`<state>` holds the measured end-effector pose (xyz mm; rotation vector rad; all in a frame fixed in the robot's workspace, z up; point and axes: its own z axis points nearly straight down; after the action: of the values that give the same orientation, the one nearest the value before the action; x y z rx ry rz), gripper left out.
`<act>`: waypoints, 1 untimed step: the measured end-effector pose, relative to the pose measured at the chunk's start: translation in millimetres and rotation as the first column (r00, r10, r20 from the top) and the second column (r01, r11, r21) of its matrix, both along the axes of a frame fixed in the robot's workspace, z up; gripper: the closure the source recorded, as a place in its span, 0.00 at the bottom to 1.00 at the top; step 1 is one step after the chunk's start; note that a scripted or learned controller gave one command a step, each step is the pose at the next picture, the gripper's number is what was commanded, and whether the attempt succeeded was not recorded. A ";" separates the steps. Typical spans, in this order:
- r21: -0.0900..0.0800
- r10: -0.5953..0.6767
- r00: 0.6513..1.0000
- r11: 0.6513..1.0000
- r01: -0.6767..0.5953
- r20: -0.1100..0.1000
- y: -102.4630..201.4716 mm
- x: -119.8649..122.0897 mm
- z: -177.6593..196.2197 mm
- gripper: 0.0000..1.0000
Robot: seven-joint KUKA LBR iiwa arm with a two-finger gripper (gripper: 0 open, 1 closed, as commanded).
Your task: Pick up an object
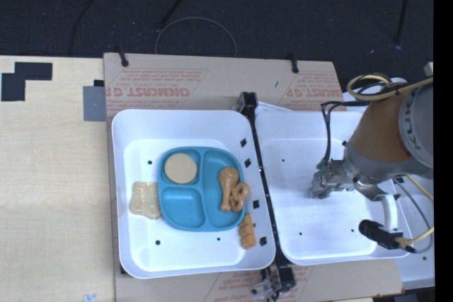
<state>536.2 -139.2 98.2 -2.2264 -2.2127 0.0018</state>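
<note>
Looking from the near edge of the table, I see the jaws (322, 185) low over the right white bin (311, 244), though I cannot tell their state. Every candidate lies across the divider in the left white bin (134, 131): a tan block (247, 231) near its front right corner, a twisted tan pretzel-shaped piece (232, 189) running near-to-far on the blue compartment tray (190, 212), a round beige disc (180, 167), and a pale bread-like slab (146, 199) beside the tray.
</note>
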 end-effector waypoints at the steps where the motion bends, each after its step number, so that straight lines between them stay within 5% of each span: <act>1: -0.001 0.007 1.000 1.000 -0.007 0.003 3.0 1.4 61.7 1.00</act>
<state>537.6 -136.3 159.9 -2.2204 -2.2223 -0.0006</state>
